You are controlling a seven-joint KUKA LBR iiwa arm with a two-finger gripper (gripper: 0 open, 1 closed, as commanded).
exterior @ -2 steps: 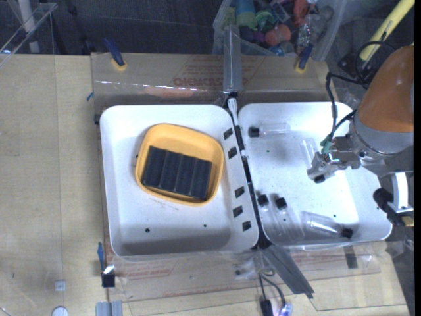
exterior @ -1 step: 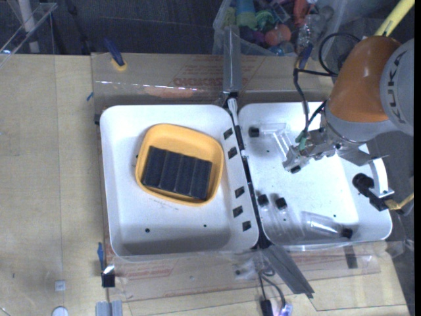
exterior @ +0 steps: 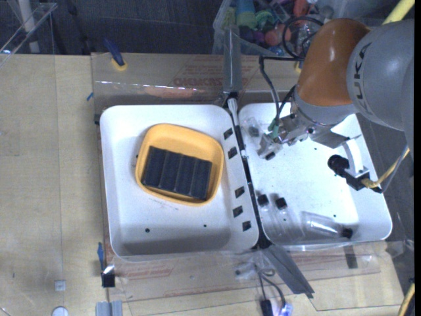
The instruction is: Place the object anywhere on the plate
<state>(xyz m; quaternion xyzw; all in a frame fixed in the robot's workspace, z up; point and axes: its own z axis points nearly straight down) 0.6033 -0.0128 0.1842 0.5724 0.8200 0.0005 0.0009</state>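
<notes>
Gripper (exterior: pixel 271 143) hung low in right bin (exterior: pixel 368 232); grip state unclear. Yellow plate (exterior: pixel 148 143) held dark block (exterior: pixel 177 172), left bin (exterior: pixel 118 236).

Glossy yellow plastic plate (exterior: pixel 179 151), ribbed matt black object (exterior: pixel 178 172), smooth white plastic bins (exterior: pixel 125 150)

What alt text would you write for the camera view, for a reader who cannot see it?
A dark ridged rectangular block lies on a yellow square plate in the left white bin. The grey-and-orange arm's gripper is over the right white bin.
</notes>
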